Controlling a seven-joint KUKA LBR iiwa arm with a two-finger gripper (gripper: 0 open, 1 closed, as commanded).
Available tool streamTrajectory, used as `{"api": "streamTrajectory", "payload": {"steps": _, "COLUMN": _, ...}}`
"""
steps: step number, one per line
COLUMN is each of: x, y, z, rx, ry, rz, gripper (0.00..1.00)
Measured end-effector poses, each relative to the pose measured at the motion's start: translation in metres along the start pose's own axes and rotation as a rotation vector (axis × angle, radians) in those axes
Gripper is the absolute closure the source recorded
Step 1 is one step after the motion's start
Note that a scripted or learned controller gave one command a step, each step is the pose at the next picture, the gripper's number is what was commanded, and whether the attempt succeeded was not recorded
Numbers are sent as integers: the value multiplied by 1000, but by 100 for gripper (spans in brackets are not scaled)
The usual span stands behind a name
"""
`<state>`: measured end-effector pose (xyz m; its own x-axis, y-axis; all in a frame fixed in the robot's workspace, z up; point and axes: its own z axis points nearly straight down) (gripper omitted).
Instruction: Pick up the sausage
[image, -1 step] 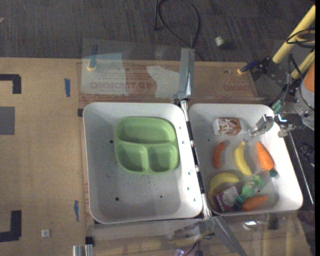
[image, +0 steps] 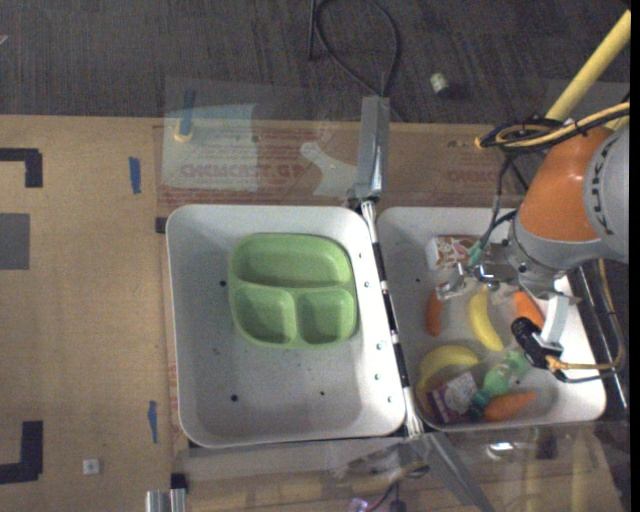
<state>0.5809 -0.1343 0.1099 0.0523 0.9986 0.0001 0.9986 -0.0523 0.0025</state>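
Note:
The sausage (image: 433, 314) is a short orange-brown piece lying upright in the picture on the floor of the right bin (image: 400, 250), near its left wall. My gripper (image: 462, 282) hangs just up and to the right of it, over the bin's middle. The grey arm with its orange band reaches in from the right. Nothing visibly hangs from the gripper, and the sausage rests on the bin floor.
A banana (image: 486, 320), a yellow round fruit (image: 448, 360), a carrot (image: 510, 405), a green item (image: 505, 372), a purple packet (image: 455, 392) and a printed packet (image: 455, 248) crowd the right bin. The left bin (image: 200, 380) holds a green divided plate (image: 293, 290).

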Motion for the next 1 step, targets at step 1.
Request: {"api": "streamTrajectory", "payload": {"steps": 1, "x": 40, "y": 48, "z": 14, "rx": -19, "ry": -6, "rz": 18, "gripper": 0}}
